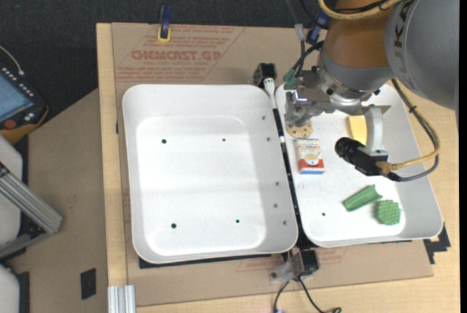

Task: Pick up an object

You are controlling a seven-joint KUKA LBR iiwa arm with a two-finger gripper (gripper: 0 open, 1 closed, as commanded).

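Arm: grey w/ orange band, reaches in from right, over the right bin (430,220).
Pincer (298,114): low over right bin's upper-left corner, near the divider btwn the 2 bins; can't tell whether spread or pressed together.
Tan round piece (298,130): directly under pincer tip; contact unclear.
Small box (311,156): white/red/blue, just below tan piece, right bin.
Yellow item (357,130): right bin, partly hidden by arm.
Green block (360,198): lower right bin.
Green bumpy ball (388,211): just beside block.
Left bin (139,114): white, on cardboard-covered surface (109,85).
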